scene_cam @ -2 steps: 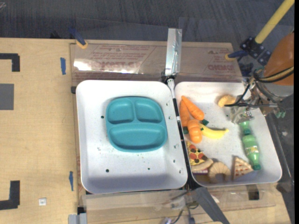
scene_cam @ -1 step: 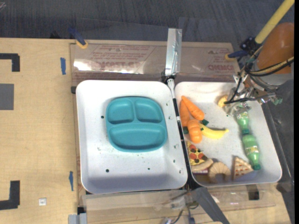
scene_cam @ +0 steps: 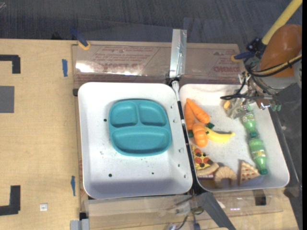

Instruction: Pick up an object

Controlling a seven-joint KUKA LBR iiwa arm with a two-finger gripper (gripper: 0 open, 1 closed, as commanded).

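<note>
My gripper [scene_cam: 238,107] hangs low over the far right part of the right bin [scene_cam: 283,169], just above the top end of a green bottle [scene_cam: 254,143] that lies along the bin's right side. Left of the bottle lie two orange carrots [scene_cam: 196,111], a small orange fruit [scene_cam: 199,134] and a yellow banana [scene_cam: 219,136]. Along the bin's near edge are a pizza slice [scene_cam: 202,160], a brown bread piece [scene_cam: 223,172] and a second pizza slice [scene_cam: 247,170]. A small pale thing [scene_cam: 227,104] sits right beside the gripper.
The left bin [scene_cam: 96,171] holds a teal divided plate [scene_cam: 140,127]. A raised rim [scene_cam: 181,128] separates the two bins. The arm's orange band [scene_cam: 280,47] and cables stand over the right bin's far corner. A metal post [scene_cam: 178,51] rises behind the bins.
</note>
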